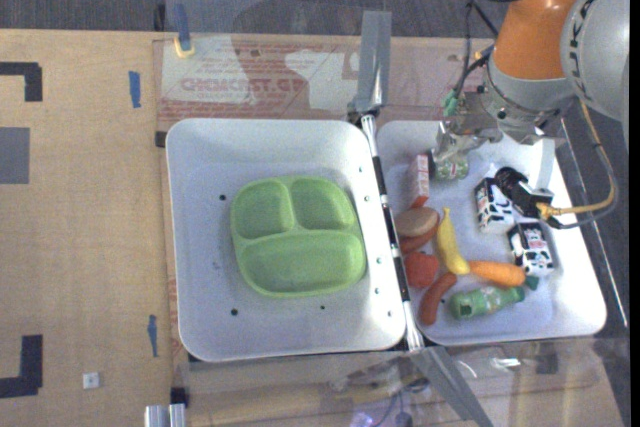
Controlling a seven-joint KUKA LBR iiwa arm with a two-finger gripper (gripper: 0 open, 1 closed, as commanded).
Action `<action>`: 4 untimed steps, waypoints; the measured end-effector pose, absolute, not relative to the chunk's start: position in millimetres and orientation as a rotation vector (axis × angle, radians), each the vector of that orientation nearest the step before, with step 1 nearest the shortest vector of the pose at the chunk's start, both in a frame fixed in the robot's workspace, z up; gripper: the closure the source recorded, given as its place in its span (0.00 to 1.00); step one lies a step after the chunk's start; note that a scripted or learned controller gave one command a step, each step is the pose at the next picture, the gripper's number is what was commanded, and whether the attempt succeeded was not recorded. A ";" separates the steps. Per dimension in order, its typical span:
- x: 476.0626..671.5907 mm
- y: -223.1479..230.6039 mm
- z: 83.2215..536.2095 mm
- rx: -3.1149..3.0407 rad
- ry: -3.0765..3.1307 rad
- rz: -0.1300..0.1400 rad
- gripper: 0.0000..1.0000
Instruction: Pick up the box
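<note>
A small pink and white box (422, 177) stands near the left wall of the right bin (580, 310). Two black-and-white cow-patterned cartons lie further right, one (493, 203) by the bin's middle and another (533, 250) below it. My gripper (451, 158) hangs low over the bin's back part, just right of the pink box and left of the upper carton. The wrist hides what lies directly under it.
Toy food crowds the right bin's front: a brown potato (418, 221), a banana (450, 243), a tomato (422, 267), a carrot (497, 272), a red sausage (437, 297) and a green bottle (487, 300). A green divided plate (297, 235) sits in the left bin (200, 165).
</note>
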State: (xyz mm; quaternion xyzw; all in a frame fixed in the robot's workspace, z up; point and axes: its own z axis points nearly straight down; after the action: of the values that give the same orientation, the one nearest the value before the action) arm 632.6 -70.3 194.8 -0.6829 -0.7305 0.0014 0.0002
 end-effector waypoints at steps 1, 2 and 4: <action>620.3 -121.0 86.3 -2.341 -2.098 -0.003 1.00; 586.3 -104.2 111.7 -2.463 -1.938 0.009 1.00; 653.6 -94.1 84.4 -2.617 -1.740 0.000 0.00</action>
State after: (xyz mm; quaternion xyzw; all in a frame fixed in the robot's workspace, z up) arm 653.6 -94.1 84.4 -0.8327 -0.5537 0.0001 -0.0007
